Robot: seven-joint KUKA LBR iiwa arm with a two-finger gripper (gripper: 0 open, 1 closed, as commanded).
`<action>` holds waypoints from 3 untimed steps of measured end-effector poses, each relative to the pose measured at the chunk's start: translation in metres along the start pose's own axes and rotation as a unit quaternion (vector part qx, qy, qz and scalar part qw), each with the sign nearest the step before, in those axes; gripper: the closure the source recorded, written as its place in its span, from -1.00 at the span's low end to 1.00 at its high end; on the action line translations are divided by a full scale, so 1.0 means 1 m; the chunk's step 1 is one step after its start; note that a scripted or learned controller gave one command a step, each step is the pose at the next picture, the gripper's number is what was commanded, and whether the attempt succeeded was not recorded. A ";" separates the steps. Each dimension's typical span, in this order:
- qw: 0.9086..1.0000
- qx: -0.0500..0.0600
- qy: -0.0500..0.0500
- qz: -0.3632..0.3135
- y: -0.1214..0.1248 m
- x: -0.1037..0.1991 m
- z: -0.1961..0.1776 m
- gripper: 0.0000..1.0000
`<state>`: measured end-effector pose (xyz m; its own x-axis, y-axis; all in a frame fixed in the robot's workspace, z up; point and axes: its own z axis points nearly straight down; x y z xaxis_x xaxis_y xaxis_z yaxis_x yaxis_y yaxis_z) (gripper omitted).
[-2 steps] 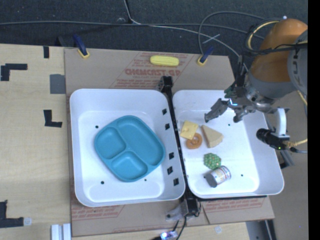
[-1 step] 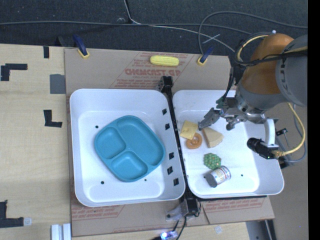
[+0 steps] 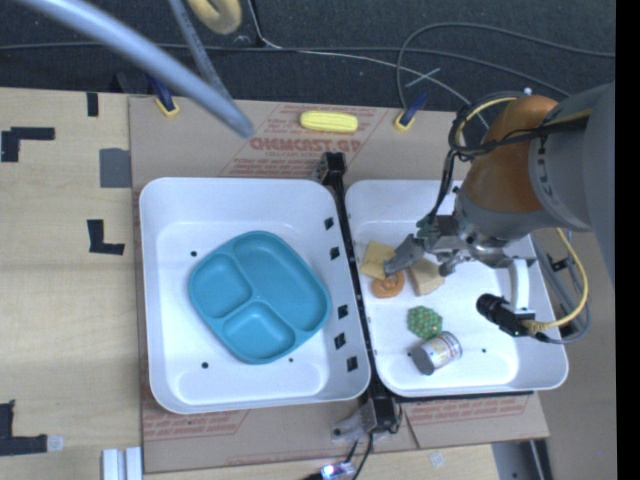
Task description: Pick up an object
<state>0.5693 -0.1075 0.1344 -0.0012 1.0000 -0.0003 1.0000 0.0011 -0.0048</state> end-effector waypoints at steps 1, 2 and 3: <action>1.000 0.000 0.000 -0.001 0.001 0.001 -0.012 1.00; 1.000 -0.004 0.000 0.000 -0.008 0.002 -0.059 1.00; 1.000 -0.005 0.000 0.000 -0.016 0.007 -0.115 1.00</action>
<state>0.5538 -0.1005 0.2495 -0.0015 1.0000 -0.0006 1.0000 0.0015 0.0042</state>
